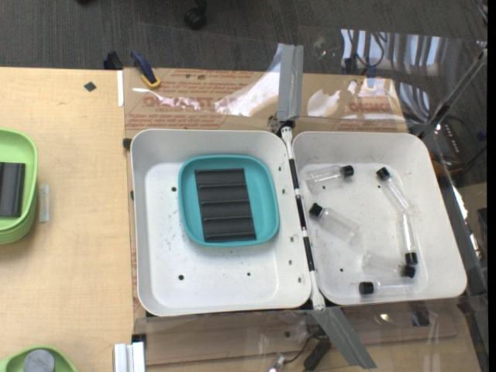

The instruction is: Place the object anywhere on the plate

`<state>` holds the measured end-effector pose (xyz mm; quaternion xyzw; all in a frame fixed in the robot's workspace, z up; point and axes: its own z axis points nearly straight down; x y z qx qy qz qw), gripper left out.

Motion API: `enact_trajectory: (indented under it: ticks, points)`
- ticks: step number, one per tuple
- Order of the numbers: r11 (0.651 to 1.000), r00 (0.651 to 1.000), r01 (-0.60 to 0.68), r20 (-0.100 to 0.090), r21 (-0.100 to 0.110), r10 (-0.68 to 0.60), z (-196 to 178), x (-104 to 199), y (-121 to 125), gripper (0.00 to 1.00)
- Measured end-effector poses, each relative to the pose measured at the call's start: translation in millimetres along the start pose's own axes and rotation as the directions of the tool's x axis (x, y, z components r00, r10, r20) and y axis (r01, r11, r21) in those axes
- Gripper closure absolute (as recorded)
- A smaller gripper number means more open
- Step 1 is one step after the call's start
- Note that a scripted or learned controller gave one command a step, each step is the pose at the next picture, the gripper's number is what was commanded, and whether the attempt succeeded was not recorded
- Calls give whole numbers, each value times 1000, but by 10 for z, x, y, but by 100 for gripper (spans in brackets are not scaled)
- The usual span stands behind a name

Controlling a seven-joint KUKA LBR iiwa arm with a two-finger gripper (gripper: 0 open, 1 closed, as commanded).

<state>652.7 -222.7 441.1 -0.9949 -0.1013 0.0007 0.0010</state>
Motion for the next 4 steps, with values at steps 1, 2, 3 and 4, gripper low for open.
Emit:
enact_trajectory:
  ticks: [1,2,3,4]
  points:
    - [1000,1000,-1,-1,0,1,-2,10,2,0]
    - [1000,1000,-2,1,1,2,3,5,0,0]
    - [1000,1000,1,4,2,-1,24,-2,-10,0]
    - [1000,1000,1,-1,0,-1,-2,16,-10,0]
